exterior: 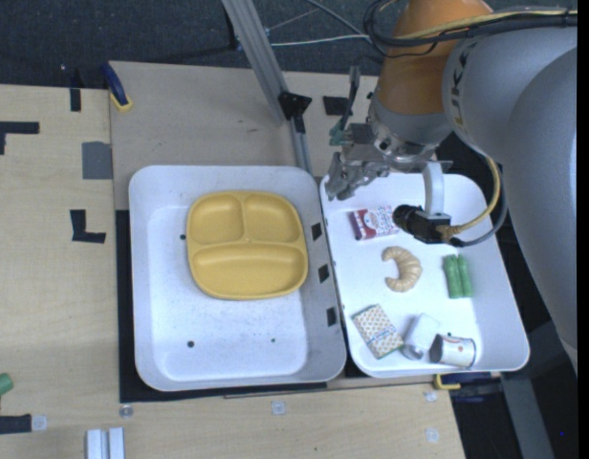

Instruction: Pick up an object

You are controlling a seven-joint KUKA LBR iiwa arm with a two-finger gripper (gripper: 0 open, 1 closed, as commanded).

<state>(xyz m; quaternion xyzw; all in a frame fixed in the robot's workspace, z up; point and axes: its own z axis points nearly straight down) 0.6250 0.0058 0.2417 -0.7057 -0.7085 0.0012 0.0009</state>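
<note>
My pincer [344,182], its spread something I cannot tell, should drop squarely over the red-and-white packet [371,223] just below-right before closing.

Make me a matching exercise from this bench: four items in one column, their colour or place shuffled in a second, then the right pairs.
Items:
1. divided plate
2. croissant
3. green block
4. checked packet

Descriptions:
A. near front of the right bin, left side
B. yellow, alone in the left bin
C. tan, curved, middle of the right bin
D. right of the croissant

Pairs: 1-B, 2-C, 3-D, 4-A
</note>
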